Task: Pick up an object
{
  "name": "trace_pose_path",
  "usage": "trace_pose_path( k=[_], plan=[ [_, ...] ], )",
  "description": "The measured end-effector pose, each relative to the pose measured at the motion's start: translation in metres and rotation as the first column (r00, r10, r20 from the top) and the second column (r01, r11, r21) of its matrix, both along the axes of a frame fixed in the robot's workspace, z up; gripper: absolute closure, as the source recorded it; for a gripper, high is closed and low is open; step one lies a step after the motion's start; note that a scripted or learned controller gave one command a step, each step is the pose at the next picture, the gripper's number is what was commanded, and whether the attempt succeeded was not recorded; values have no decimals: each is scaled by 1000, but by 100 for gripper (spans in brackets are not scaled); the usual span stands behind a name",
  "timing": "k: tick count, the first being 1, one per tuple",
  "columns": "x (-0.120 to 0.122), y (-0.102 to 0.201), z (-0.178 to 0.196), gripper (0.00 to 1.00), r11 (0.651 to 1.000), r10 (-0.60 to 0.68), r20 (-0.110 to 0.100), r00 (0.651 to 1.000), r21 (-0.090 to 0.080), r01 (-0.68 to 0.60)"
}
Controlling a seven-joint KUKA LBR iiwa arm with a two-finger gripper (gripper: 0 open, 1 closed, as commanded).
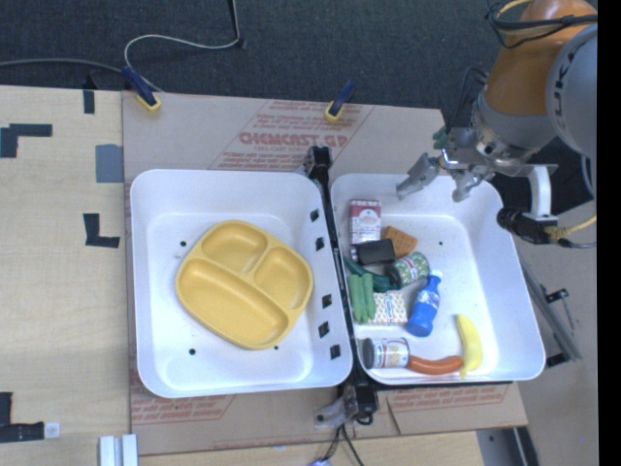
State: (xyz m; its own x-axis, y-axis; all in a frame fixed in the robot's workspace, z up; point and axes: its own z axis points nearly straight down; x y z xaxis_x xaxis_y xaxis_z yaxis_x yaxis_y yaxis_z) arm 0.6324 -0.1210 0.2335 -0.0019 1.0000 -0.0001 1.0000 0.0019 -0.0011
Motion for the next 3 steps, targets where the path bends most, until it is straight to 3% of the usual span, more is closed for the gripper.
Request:
trace_pose_path(
  k=[1,2,3],
  plan=[
    [5,-35,-147,0,1000,-1,2,1000,-1,1],
    [6,-35,-138,100,1000,-1,3,1000,-2,1],
    [6,-35,-138,0,1000,-1,3,1000,-2,1]
  ],
)
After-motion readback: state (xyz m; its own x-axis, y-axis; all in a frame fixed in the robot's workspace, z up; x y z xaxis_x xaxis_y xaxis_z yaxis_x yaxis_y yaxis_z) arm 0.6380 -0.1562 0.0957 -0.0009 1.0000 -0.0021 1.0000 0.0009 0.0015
